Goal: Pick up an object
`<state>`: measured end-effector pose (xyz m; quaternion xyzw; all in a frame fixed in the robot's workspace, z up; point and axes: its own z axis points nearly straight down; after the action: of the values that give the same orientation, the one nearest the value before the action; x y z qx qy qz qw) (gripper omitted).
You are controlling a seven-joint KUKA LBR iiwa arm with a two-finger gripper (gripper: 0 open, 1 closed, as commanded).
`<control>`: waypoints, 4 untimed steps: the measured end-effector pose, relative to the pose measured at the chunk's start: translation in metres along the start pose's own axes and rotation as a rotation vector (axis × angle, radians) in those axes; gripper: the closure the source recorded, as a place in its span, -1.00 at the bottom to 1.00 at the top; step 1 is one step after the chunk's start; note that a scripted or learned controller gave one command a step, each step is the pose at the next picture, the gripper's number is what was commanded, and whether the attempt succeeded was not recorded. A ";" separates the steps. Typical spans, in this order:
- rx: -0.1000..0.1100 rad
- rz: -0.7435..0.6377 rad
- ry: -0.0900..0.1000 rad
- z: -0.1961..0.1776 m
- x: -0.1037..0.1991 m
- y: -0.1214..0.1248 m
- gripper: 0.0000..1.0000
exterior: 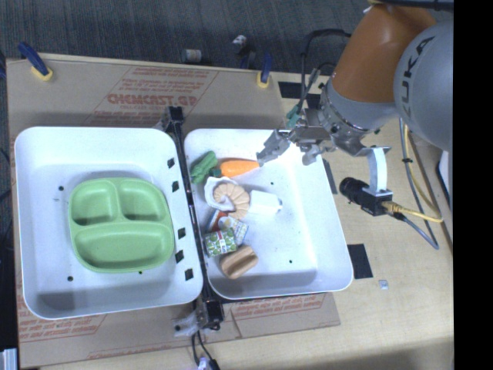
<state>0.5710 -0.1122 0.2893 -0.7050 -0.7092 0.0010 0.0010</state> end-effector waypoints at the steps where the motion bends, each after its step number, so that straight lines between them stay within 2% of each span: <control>1: 0.004 0.000 0.000 0.175 -0.032 0.016 -1.00; 2: 0.002 -0.005 -0.002 0.163 -0.032 0.017 1.00; 3: -0.001 0.000 0.000 0.103 -0.019 -0.060 1.00; 4: -0.001 0.000 0.000 0.104 -0.019 -0.060 -1.00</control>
<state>0.5106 -0.1314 0.1857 -0.7049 -0.7093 0.0009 0.0007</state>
